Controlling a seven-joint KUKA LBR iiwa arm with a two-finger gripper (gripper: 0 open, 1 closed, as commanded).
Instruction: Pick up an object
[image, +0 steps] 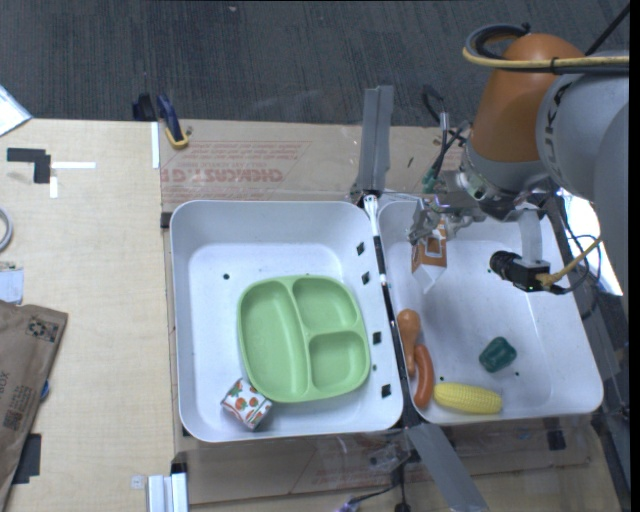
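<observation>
The gripper (432, 222) hangs over the far left corner of the right bin (560, 400), its jaws closed on what appears to be a small orange-and-white packet (430, 250) lifted above the bin floor. A hot dog (417, 358), corn cob (466, 399) and green block (497, 353) lie near the bin's near edge. The left bin (200, 260) holds a green divided plate (302, 338) and a patterned carton (247, 404).

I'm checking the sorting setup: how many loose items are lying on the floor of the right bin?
3. A hot dog lies along the right bin's left wall, a corn cob near its front edge, and a small green piece right of centre. The arm could hide more at the back.
</observation>
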